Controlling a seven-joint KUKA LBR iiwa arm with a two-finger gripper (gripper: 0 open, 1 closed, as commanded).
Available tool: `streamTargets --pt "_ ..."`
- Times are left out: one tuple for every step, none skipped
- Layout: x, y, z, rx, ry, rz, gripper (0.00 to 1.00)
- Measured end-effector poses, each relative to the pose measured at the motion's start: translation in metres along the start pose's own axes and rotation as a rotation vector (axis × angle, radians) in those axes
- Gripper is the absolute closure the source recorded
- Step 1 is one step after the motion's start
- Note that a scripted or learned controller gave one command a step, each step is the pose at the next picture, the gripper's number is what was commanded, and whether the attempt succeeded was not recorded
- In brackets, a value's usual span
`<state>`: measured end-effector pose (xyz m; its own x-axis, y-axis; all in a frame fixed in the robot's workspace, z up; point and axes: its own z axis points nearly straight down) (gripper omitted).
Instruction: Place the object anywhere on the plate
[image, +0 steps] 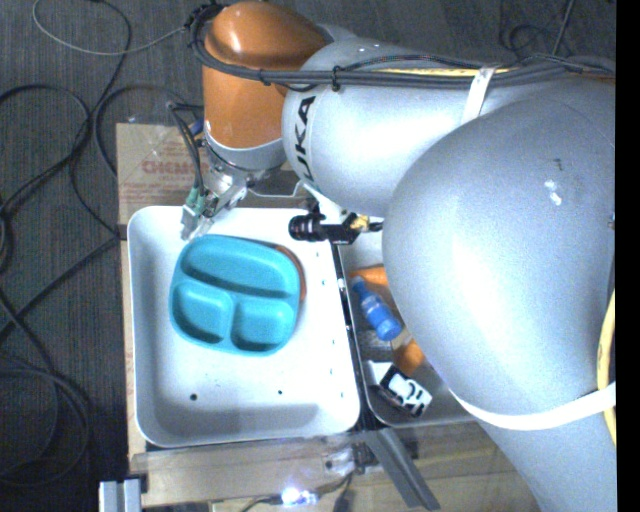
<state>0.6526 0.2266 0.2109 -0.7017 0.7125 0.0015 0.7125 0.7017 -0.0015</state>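
Plate just below pincer, left bin

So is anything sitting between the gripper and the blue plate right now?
Nothing visible does. The gripper hangs at the plate's upper-left rim in the left bin, with bare white bin floor around the plate. Whether it carries an object is unclear.

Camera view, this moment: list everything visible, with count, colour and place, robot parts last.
Plate: one, blue, three compartments, in the left bin.
Left bin: one, white, holds the plate.
Right bin: one, mostly hidden under the arm.
Bottle: one, blue, in the right bin.
Orange items: at least one, right bin, partly hidden.
Black-and-white item: one, right bin's near end.
Cables: several, black, on the floor at left.
Arm: one, grey with orange band.
Gripper: one, over the left bin's far corner.
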Motion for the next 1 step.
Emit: streamTargets --pt "0.0295 -0.0475 0.0682 0.004 0.001 0.066 1.00"
